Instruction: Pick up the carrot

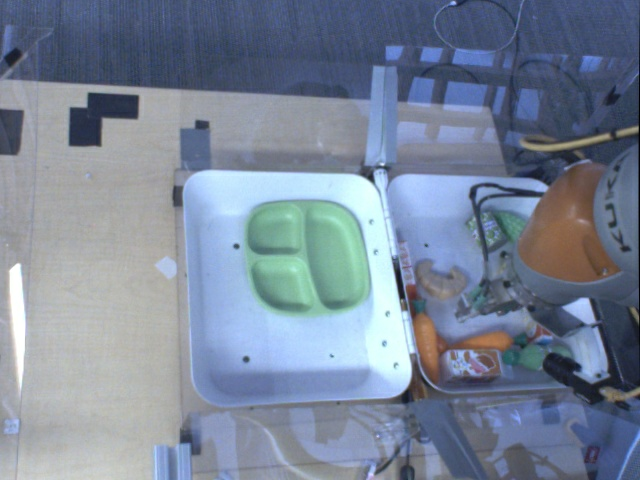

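An orange carrot lies lengthwise against the left wall of the right bin, near its front corner. A second slim orange piece lies crosswise just right of it. My gripper hangs low over the middle of the right bin, just above and behind that second piece and to the right of the carrot. The arm's orange band and grey wrist cover the bin's right part.
The left bin holds a green divided plate. In the right bin lie a beige lump, a green packet, a red-brown packet at the front and a green item. Cables run behind the bins.
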Available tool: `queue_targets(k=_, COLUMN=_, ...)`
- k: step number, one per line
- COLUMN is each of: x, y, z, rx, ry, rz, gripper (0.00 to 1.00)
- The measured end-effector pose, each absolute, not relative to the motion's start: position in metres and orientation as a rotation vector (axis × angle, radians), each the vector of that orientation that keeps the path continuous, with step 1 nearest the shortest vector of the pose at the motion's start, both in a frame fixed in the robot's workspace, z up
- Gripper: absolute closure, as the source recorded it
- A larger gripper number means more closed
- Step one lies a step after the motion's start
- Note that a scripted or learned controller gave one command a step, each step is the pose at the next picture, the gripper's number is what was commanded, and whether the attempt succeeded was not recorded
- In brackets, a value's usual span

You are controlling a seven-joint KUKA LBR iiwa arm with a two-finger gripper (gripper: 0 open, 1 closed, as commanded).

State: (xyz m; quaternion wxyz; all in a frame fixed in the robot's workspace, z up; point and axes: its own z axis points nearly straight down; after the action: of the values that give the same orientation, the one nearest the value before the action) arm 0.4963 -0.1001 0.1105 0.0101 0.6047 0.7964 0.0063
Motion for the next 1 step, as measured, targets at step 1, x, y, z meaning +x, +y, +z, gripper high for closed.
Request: queue_targets(k=1, x=0.4963, y=-0.1001, z=0.1105, rx=1.888, ry=2.486, rz=0.020, gripper=0.00)
